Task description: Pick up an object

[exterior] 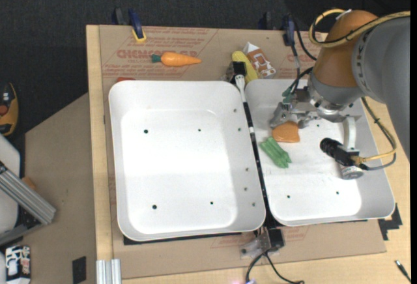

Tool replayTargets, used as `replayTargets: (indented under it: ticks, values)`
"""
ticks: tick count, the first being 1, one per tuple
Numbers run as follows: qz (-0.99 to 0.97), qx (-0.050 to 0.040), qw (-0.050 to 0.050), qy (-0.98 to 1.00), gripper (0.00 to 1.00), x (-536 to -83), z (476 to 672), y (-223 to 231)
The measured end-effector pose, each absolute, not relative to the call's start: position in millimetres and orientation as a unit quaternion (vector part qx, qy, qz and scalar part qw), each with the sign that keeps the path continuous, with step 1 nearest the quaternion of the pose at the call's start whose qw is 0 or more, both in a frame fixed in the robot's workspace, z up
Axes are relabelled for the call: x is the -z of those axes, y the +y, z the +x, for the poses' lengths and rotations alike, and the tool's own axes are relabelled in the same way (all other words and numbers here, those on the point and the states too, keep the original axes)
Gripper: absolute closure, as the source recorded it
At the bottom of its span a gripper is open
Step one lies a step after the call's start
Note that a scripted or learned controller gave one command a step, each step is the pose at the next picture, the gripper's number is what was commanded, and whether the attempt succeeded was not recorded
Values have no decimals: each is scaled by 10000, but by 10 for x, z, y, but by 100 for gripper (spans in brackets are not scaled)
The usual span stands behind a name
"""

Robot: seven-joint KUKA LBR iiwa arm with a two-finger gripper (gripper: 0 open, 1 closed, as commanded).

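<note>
In the right bin [326, 204] lie an orange rounded piece [287, 133] and, just below and left of it, a green ridged piece [275, 152]. My gripper [294, 117] is low over the bin's upper left part, right at the top edge of the orange piece and partly covering it. Whether it touches the piece is not visible. The grey arm with its orange band [335, 61] comes in from the upper right.
The left bin [124, 146] stands beside the right one. Behind the bins, on the bench, lie a toy carrot [177, 59], a yellow banana-like toy [240, 62] and a small brown-and-white box [260, 62]. A black fitting with a yellow cable [337, 152] hangs off the arm over the right bin.
</note>
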State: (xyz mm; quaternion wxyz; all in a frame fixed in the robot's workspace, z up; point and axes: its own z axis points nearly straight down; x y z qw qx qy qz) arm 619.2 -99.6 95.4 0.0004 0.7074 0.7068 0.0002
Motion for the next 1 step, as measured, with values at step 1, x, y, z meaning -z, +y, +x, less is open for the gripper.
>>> replayTargets:
  ticks: [1]
  values:
    - [7039, -54, 41, 7102, 100, -1919, 6573, -163]
